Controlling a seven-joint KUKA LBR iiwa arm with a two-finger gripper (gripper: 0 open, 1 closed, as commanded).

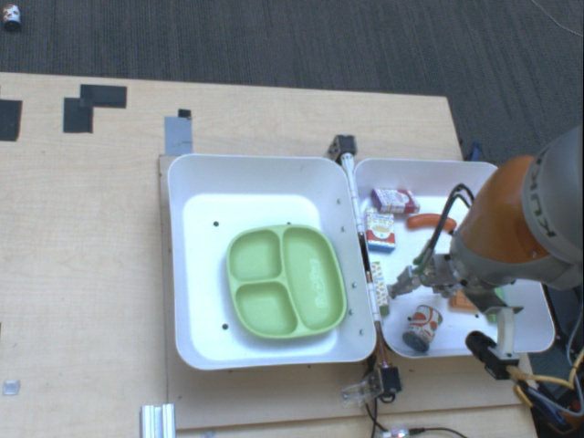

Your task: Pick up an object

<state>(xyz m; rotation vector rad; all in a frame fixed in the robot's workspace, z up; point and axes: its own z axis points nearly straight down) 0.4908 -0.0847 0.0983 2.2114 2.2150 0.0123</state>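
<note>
Camera view: two white bins side by side on the table [82, 245]. Left bin [196, 245] holds a green divided plate [286, 282], three compartments, lying flat, nothing in it.

Right bin [538, 322] has the pickable stuff. Far end: a purple-and-white packet [393, 199]. Just nearer, a red-and-white carton [380, 231] by the dividing wall. Right of that, a red sausage-shaped piece [425, 221]. Near end: a small can-like object [421, 325], red and white with a dark end, lying on its side. A slim patterned strip [377, 288] sits along the wall between the bins.

Arm comes in from the right, orange band over the right bin. Gripper [436, 275] hangs over the middle of that bin, between the carton and the can. One thin part juts left from it towards the dividing wall. Cannot tell the state of the fingers: wrist and cabling cover them. Nothing visibly pinched, so I would not call anything grasped.

My read: still the approach step, no pick yet. Can is the closest target, just near-side of the gripper, well apart from the other items. To do it well: centre over the can body, align the closing direction across its short axis, since it will roll if pushed along the floor. Descend straight, close, lift slowly. Watch the dividing wall and the strip on the left; a drift that way risks clipping them.
</note>
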